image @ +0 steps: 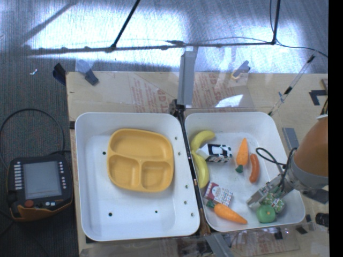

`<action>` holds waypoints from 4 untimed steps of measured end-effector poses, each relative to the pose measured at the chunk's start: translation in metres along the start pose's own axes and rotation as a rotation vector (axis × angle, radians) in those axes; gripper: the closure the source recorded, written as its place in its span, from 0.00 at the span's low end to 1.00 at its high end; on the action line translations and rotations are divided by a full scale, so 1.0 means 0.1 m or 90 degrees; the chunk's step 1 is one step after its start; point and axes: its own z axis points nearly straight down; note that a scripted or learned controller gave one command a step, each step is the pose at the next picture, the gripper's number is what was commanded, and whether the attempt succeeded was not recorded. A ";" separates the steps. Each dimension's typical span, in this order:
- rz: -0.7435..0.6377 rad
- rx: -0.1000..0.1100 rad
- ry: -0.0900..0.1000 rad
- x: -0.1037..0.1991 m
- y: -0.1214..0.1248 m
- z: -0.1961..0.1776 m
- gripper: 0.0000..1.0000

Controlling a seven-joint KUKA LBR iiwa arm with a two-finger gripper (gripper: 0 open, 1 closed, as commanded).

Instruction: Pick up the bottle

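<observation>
Nearest the camera, in the front right corner of the right bin [236,125], lies what I take to be the bottle [267,213]: a green rounded end with a patterned label part toward the arm. The label print is too small to read. Its long axis seems to run from the front-left up toward the back-right, but that is hard to be sure of. The gripper [263,195] sits right over or against the bottle's back side, so the bottle lies just in front of and under it, toward the camera. Cannot tell if the gripper is spread or closed, or if it has anything pinched, because the metal parts blur into the label. My judgement is that the coming move turns on dropping slightly forward and squarely across that axis. Left of the bottle is an orange carrot [229,213], lying slanted, then a red carton [218,194] with a printed face that is unreadable. Further back are a red sausage-like piece [254,168], a second carrot [243,153] standing lengthwise, and a black-and-white cow-print box [218,153] with no legible text. Two bananas [202,167] lie along the bin's left wall. The grey arm with its orange band [316,154] comes in from the right. The left bin [96,197] holds a yellow divided tray [141,159]. The bench [134,92] behind shows faint red lettering, reversed and not readable. A teach pendant [40,182] sits far left on the floor.
</observation>
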 end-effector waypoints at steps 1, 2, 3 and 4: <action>0.004 0.000 0.002 0.00 -0.01 -0.09 1.00; -0.027 0.001 0.001 0.14 0.07 -0.13 1.00; -0.026 0.000 -0.001 0.13 0.07 -0.14 0.00; -0.241 0.000 0.000 0.46 0.23 -0.01 0.00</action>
